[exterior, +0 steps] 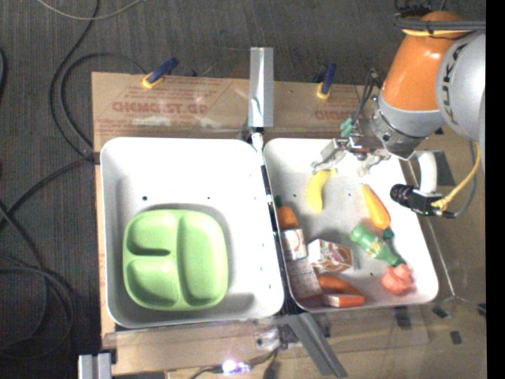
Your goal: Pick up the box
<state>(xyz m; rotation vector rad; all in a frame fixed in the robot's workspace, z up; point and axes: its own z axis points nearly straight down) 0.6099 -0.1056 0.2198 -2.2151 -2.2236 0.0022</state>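
Cardboard-backed bench held two white bins; small printed carton box (333,256) lay ungrasped in right bin (426,290), gripper (349,158) above, fingers spread, empty.

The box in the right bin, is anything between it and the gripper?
Nothing sits on the box, but the banana lies between it and the gripper hovering above, and the green bottle crowds its right side.
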